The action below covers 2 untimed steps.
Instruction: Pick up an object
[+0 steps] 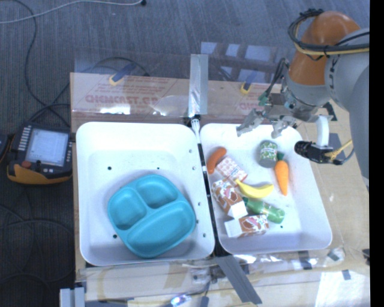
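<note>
Pincer (pixel 266 123) hangs spread and holding nothing above the right bin's (pixel 312 204) far rim. Just below it lies a grey-green round toy (pixel 267 153), with an orange carrot (pixel 282 175) beside. Farther left, the other bin (pixel 96 144) bears a blue divided plate (pixel 152 214); dark carpet (pixel 72 30) surrounds the bench.

Dark grey carpet floor (pixel 120 30), black cables (pixel 24 18).

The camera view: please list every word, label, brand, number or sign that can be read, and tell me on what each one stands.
Nothing here reads with certainty.
Cardboard sheet behind the bins: faded red lettering, too blurred to read.
Handheld pendant left of the bins: lit screen, too small to read.
Small food packets in the right bin: printed patterns, no legible words.
</note>
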Each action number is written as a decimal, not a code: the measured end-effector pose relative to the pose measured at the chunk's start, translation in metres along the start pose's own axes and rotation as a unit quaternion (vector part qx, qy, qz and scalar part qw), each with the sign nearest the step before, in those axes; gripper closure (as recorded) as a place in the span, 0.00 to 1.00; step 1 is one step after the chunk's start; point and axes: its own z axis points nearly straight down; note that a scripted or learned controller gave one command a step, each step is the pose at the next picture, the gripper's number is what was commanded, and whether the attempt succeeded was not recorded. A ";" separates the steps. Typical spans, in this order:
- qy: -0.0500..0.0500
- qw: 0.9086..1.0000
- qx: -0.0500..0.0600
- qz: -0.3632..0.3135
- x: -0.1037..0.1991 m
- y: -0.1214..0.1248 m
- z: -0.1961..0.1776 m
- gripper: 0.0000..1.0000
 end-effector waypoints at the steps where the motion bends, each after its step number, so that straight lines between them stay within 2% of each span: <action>1: -0.002 1.000 0.000 -0.020 -0.075 -0.044 0.041 0.00; 2: 0.002 1.000 -0.003 -0.028 -0.096 -0.043 0.120 0.00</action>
